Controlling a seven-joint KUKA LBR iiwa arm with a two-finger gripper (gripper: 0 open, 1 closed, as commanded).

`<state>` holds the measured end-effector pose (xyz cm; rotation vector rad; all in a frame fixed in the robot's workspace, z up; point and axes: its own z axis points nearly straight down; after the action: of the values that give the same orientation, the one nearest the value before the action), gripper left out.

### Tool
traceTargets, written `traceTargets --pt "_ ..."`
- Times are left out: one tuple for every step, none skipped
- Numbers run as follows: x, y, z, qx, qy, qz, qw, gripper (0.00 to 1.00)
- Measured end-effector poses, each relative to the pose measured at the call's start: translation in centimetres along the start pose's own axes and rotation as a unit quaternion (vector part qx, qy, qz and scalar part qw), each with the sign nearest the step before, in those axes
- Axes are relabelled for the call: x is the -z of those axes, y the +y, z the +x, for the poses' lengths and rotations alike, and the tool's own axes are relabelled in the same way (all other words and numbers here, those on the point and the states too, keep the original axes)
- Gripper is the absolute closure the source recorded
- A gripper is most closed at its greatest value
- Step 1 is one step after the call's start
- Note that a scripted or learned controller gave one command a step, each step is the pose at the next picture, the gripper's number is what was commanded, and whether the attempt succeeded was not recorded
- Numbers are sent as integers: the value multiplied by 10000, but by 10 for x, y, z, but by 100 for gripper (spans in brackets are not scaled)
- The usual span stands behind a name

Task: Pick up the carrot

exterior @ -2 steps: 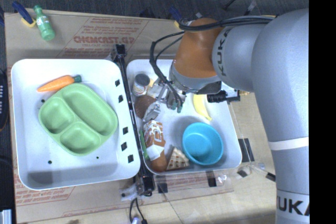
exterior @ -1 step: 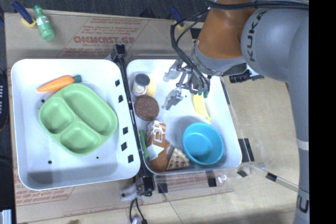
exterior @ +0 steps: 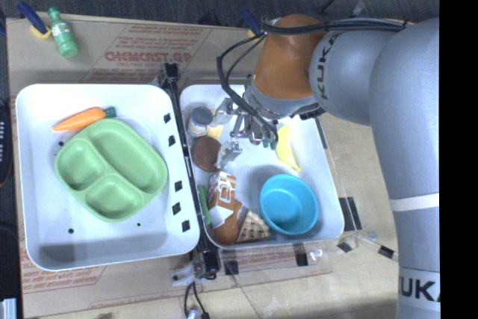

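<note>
Pincer over right bin, carrot way off in left bin.

Pincer (exterior: 240, 132) hangs low in right bin (exterior: 328, 183), above brown disc (exterior: 205, 153), beside tin (exterior: 200, 118) + banana (exterior: 287, 147); can't tell if wide or narrow, nothing seen held. Blue bowl (exterior: 288, 204) nearer cam. Carrot (exterior: 81, 118) lies in left bin (exterior: 37, 183), far corner, touching green tray (exterior: 112, 168) rim. To do it well: lift clear, cross divider, align w/ carrot's long axis turned across the grip, come down mid-body, avoid tray lip.
</note>
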<state>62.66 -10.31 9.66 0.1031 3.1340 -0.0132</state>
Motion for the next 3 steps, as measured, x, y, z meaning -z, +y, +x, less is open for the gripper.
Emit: traceTargets --pt "12 0 -2 14 -15 16 10000 100" --pt "20 -54 26 1298 52 -34 9915 100" --pt "20 -53 26 1299 52 -37 9915 0"
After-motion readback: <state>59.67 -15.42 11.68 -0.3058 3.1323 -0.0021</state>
